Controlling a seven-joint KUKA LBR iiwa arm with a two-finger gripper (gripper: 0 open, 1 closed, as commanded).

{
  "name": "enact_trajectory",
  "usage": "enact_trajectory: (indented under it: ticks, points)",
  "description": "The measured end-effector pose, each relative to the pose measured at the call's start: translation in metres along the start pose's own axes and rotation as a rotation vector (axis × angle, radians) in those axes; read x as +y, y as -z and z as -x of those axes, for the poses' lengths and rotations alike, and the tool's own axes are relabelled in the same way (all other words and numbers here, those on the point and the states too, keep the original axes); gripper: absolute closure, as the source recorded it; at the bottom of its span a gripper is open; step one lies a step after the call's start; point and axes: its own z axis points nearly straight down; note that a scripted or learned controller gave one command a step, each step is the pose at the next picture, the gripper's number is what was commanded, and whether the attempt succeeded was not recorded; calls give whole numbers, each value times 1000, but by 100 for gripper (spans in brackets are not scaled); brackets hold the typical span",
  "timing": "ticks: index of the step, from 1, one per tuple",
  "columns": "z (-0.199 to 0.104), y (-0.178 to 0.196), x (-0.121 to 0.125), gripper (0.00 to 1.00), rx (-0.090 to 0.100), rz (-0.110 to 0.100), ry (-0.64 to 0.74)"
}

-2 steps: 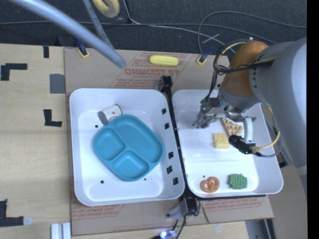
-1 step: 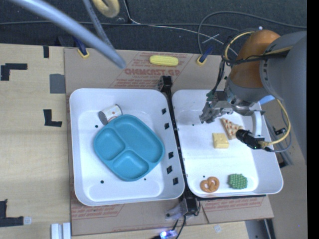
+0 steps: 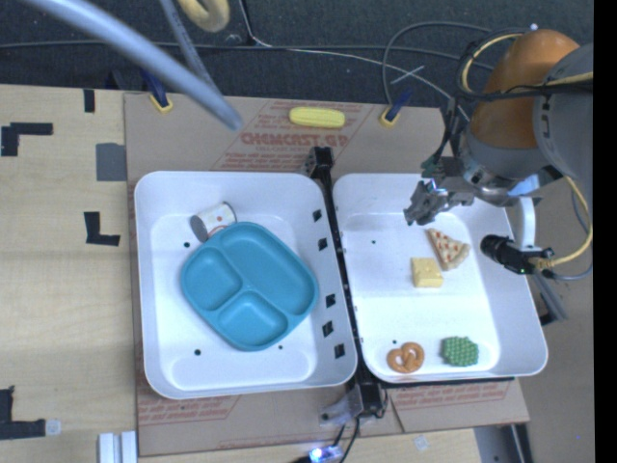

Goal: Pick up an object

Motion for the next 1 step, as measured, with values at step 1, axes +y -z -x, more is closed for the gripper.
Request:
enact_trajectory:
  ticks: [1]
  points:
    - [0, 20, 1, 100, 1, -4, 1]
